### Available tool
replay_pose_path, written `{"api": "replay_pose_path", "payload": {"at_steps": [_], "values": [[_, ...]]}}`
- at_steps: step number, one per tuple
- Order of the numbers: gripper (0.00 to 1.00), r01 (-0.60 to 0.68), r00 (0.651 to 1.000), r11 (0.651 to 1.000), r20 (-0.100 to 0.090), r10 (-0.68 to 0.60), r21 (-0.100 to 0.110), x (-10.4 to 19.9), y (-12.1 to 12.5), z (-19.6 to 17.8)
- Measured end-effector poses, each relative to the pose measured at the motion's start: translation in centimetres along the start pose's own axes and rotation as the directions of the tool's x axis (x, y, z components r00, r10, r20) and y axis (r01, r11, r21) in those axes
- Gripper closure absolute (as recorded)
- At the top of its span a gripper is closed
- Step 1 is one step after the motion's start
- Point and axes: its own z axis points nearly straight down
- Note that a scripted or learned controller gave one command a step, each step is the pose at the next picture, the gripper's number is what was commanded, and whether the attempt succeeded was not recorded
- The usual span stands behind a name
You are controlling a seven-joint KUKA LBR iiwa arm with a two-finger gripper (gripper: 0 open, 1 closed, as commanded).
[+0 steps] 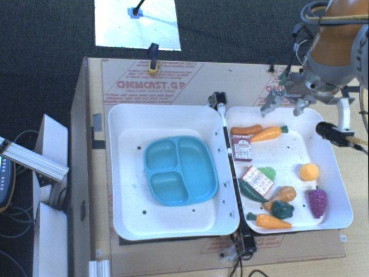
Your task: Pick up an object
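Observation:
My gripper (286,104) hangs above the back edge of the right bin (340,203), its two fingers spread open with nothing between them. Just below it in the bin lie a carrot (268,134) and a red sausage (246,130). Further down are a red carton (242,149), a checkered box (258,180), an orange ball (309,172), purple grapes (316,202), a second carrot (271,221) and a green pepper (282,210).
The left bin (130,154) holds a blue divided plate (180,169). A black clamp (219,101) sits at the back where the bins meet. A black fitting (331,133) juts over the right bin's right rim.

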Motion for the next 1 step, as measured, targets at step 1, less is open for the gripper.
{"api": "replay_pose_path", "payload": {"at_steps": [1], "values": [[0.0, -0.002, 1.0, 1.0, 0.0, 0.002, 0.003, -6.24, 1.66, 13.27]]}}
